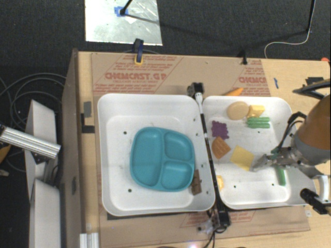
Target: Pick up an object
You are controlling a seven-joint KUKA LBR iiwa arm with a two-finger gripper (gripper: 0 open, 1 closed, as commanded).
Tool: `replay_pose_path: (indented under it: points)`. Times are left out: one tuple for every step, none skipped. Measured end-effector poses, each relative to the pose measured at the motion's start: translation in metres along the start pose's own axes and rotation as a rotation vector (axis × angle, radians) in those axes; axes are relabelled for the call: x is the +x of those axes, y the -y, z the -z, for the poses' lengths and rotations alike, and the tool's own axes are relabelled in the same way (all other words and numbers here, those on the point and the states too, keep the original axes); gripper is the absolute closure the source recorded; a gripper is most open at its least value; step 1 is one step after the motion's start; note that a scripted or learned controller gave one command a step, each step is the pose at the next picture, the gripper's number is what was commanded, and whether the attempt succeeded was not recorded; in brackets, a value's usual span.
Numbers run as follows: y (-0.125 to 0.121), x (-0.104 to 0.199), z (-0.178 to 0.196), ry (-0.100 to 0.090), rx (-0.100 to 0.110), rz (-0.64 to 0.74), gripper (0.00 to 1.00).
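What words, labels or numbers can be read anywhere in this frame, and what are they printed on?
"CHEMCAST" plus two or three blurred letters: red print on the brown cardboard sheet behind the left bin.
"CHEMCA...": the same red print behind the right bin, cut off; the rest is unreadable.
Smaller red lines around both prints are too blurred to read.
The blue divided plate carries no visible text.

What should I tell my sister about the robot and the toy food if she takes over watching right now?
Gripper: low in the right bin, beside the yellow block; its grip is too blurred to judge.
Right bin: tan round piece, green piece, purple piece, orange piece.
Left bin: the blue divided plate.
Done: nothing visibly lifted.
Left: pick one object up.
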State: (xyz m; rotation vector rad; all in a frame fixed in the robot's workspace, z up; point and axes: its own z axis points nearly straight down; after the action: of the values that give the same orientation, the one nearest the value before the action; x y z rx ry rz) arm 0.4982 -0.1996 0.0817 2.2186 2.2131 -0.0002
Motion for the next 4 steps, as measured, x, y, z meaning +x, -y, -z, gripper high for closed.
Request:
replay_pose_path:
  points:
    - [-0.092, 0.036, 0.073, -0.003, -0.008, 0.014, 0.0]
    - [0.004, -0.01, 0.001, -0.005, 0.009, -0.003, 0.0]
    - [-0.087, 0.04, 0.004, -0.005, -0.004, 0.014, 0.0]
    - [0.0, 0.004, 0.015, -0.005, 0.01, -0.003, 0.0]
